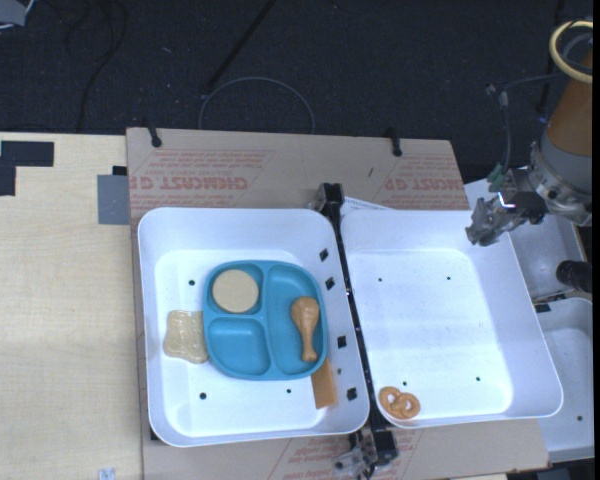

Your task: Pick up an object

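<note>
Your pincer [483, 223] hangs over the right bin's [450, 408] far right corner, its state impossible to tell from this angle. Nearest it in that bin, a pretzel [399, 403] lies at the near left corner. Across the divider, the left bin [170, 238] carries a blue tray [245, 348] holding a round cookie [234, 290] and a drumstick [306, 326], with a pale biscuit [185, 336] touching its left edge.

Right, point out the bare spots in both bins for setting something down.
Right white bin: bare floor between the centre divider and far rim; only a small pretzel in its near-left corner. Left white bin: crowded by the blue sectioned tray.
</note>
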`<action>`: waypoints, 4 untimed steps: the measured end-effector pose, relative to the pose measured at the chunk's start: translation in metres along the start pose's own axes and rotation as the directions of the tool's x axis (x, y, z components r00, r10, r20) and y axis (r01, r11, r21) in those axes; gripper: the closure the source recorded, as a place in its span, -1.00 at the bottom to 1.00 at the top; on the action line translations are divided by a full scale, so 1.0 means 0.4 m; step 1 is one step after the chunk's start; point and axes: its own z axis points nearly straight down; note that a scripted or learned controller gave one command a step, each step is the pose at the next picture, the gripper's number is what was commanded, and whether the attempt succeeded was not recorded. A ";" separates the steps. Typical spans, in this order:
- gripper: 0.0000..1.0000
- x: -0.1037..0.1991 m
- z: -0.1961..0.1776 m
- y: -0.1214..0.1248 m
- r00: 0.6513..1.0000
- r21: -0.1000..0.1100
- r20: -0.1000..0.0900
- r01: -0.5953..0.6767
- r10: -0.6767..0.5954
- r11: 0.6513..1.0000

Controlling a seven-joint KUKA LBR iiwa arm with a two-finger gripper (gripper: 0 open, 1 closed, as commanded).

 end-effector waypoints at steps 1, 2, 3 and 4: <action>1.00 0.117 0.013 -0.018 1.000 0.007 -0.003 0.002 -0.002 1.000; 1.00 0.243 0.067 -0.019 1.000 0.008 -0.002 0.002 -0.002 1.000; 1.00 0.388 0.068 -0.012 1.000 0.006 -0.002 0.003 -0.003 1.000; 1.00 0.518 0.071 0.001 1.000 0.006 -0.002 0.003 -0.003 1.000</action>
